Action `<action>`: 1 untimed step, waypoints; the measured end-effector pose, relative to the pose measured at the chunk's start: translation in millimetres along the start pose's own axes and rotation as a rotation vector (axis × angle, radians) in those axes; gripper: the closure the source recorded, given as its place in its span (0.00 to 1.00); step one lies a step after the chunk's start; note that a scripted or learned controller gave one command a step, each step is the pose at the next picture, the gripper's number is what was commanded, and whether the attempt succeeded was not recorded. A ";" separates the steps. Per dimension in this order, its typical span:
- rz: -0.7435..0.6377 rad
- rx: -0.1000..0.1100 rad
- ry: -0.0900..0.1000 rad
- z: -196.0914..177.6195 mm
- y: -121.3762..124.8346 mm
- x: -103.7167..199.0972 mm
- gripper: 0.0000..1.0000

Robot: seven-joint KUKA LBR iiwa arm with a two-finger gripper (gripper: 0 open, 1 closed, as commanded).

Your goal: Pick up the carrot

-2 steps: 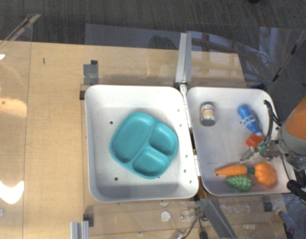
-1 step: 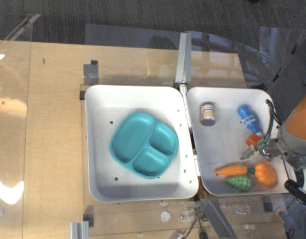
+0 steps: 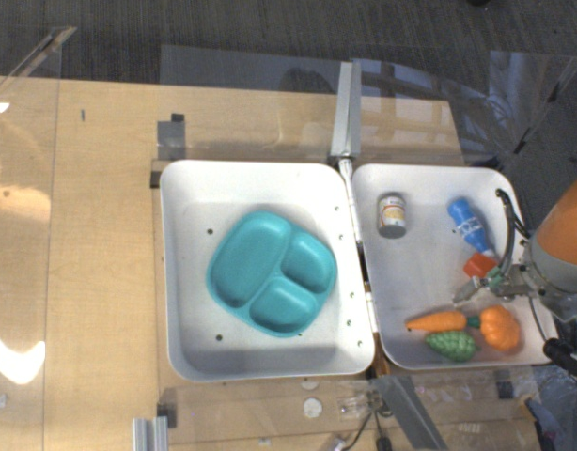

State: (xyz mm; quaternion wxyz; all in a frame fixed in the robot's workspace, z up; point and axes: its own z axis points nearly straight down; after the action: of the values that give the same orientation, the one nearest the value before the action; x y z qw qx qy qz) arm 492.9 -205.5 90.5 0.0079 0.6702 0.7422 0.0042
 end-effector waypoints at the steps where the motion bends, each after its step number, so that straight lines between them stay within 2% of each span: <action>1: 0.062 0.001 0.002 0.1 0.0 0.8 0.00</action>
State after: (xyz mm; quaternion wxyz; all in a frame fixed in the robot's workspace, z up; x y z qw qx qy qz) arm 492.8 -204.7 90.4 0.0067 0.6928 0.7210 0.0048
